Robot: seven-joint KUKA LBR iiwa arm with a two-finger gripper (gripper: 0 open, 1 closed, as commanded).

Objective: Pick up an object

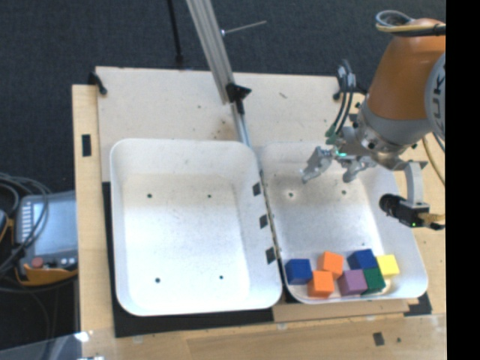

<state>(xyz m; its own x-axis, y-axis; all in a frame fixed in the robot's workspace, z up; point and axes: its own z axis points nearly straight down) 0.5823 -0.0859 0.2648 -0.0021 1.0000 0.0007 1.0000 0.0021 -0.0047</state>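
Target cluster: seven small cubes packed at the 6 o'clock end of the right bin (322, 201), hard against its near wall.
Blue cube (298, 270): at the 9 o'clock edge of the cluster, one side clear. My pick, since a finger can drop beside it freely.
Orange cubes: one (332, 262) toward 12 o'clock, one (322, 283) below it, touching or nearly so.
Others: purple cube (351, 282), green cube (374, 279), second blue cube (362, 259), yellow cube (388, 265) at the 3 o'clock edge.
Look: matte, sharp-edged, same size, probably foam or wood; I expect easy grip on flat faces.
Gripper (334, 165): hangs over the 12 o'clock half of the right bin, well apart from the cubes. Two fingers spread with a plain gap, nothing between them.
Step in hand, as I judge it: approach, not yet over a target.
How I would do it: carry toward 6 o'clock, centre over the blue cube at the edge, square the fingers to its free faces, descend straight.
Risk: packed neighbours may jam a finger; bin wall just beside crowds the near side.
Left bin (187, 223): at 9 o'clock of the right one, rims touching; not involved.
Arm (401, 81): orange band, comes in from 3 o'clock.
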